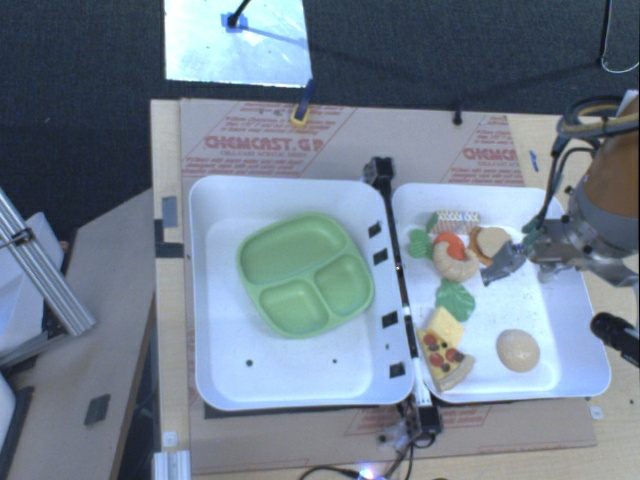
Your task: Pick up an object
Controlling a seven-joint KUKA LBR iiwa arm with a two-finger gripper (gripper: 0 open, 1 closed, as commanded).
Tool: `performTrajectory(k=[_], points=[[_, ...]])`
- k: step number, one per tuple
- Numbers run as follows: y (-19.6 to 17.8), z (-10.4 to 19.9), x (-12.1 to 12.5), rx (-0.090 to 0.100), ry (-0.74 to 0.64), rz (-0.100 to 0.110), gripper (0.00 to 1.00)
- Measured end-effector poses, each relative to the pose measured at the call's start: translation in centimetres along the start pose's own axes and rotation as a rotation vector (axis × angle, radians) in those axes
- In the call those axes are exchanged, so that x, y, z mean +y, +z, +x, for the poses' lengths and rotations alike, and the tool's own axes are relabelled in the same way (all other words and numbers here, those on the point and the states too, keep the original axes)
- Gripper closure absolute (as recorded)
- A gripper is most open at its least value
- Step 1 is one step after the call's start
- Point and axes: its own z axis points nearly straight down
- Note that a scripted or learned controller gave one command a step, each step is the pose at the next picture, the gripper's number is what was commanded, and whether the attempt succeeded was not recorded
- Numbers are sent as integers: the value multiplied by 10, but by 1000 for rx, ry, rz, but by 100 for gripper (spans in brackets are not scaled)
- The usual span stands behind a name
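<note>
Camera view. The objects for picking lie in the right bin (575, 353). I take the pizza slice (446, 348) as landmark: it lies near the bin's lower-left corner against the divider, long axis running up-left to down-right, crust end up-left and point toward the lower edge. Just above it, touching or nearly so, is a green leaf piece (457, 297). Above the leaf sits a cluster: a tan-and-orange piece (453, 253), a round bun-like piece (491, 242) to its right, and a pale ridged item (457, 217) at the top; I cannot identify them more closely. To the right of the pizza slice, apart from it, lies a beige round object (518, 350).

My gripper (497, 269) sits above and right of the pizza slice, just beside the bun-like piece, fingers pointing left and slightly down. Whether they are spread or pressed together I cannot tell. My arm (612, 193) enters from the right, wrist angled low over the bin.

Left of the pizza slice, across the divider, the left bin (215, 368) holds a green compartment tray (305, 274).
</note>
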Motion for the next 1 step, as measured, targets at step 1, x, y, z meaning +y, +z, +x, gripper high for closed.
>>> performTrajectory(k=[1], points=[[-1, 0, 1, -1, 0, -3, 0]])
